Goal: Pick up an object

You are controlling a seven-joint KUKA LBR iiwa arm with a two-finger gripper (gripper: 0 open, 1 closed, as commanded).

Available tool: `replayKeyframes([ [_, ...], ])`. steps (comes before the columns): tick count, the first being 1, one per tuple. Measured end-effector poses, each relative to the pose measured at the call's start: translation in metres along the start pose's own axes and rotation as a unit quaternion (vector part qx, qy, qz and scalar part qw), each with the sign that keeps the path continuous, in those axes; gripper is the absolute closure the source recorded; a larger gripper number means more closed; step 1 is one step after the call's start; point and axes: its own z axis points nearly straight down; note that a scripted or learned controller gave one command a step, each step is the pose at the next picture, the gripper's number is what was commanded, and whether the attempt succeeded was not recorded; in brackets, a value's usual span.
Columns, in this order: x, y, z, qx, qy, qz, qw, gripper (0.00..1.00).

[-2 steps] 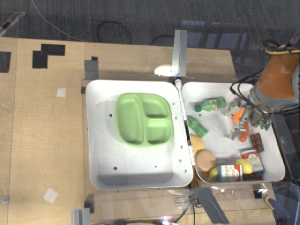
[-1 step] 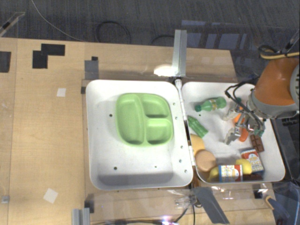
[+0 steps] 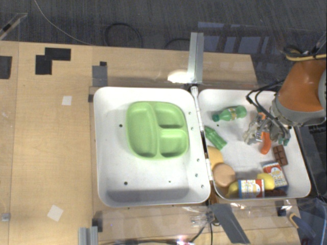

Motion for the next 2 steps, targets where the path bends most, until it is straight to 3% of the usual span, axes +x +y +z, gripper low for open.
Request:
replayKeyframes([
  [1,0.0,0.0,0.001,0.0,0.001,0.0,1.0,0.0],
  [2,-0.009,-0.008,0.013,-0.001,0.006,0.007,1.0,0.0],
])
